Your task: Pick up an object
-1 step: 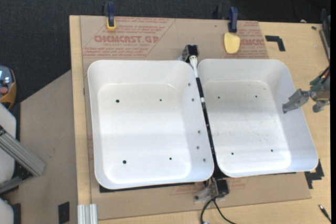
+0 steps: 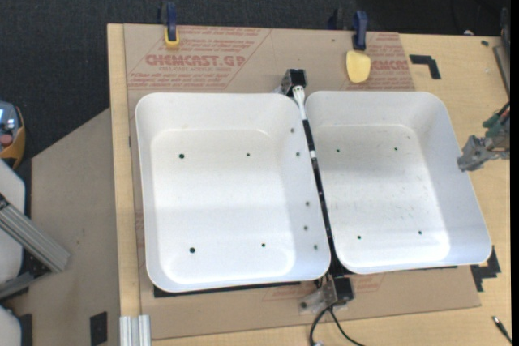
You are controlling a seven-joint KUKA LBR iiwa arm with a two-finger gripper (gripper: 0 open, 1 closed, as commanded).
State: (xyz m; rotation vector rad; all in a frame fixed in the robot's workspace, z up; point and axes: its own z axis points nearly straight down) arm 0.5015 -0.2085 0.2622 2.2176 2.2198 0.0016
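- Worktop (image 2: 203, 53): brown board carrying both bins and clamped along its upper edge. It has no wall, so a nudged item could slide freely.
- Left bin (image 2: 158, 198) and right bin (image 2: 454, 174): side by side in mid-frame, with their rims touching down the centre.
- Gripper (image 2: 477, 151): at the right edge of the frame, beside the right bin's right rim, seemingly low and level. It is too blurred to tell whether it is open, closed or holding anything.
- Yellow piece (image 2: 358, 66): the likely target. It lies on the worktop above the right bin, outside it and just below a blue clamp (image 2: 359, 27).
- Risk, as a judgement: a grasp aimed inside a bin would close on nothing. A reach for the yellow piece could strike the clamp or the bin rim.
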